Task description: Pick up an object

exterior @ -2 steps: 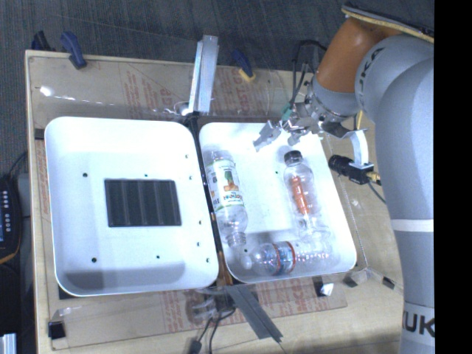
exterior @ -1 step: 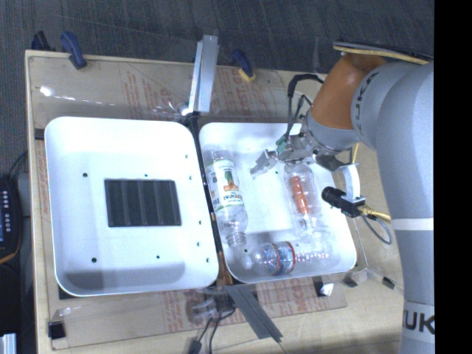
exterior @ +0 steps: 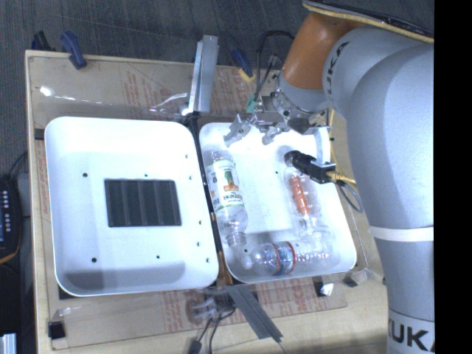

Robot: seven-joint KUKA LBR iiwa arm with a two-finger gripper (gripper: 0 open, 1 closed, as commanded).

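Your gripper hangs at the right bin's far edge, grip state unreadable; nearest bottle lies just nearward, long axis far-to-near along the left wall.

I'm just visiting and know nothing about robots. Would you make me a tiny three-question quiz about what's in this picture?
1. True or false: the dark slatted block lies in the left bin.
2. How many plastic bottles lie in the right bin?
3. Where is the gripper? A) over the left bin B) at the right bin's far edge C) off the bench

Key: 1 true; 2 three: white-labelled, orange-labelled, red-labelled; 3 B.
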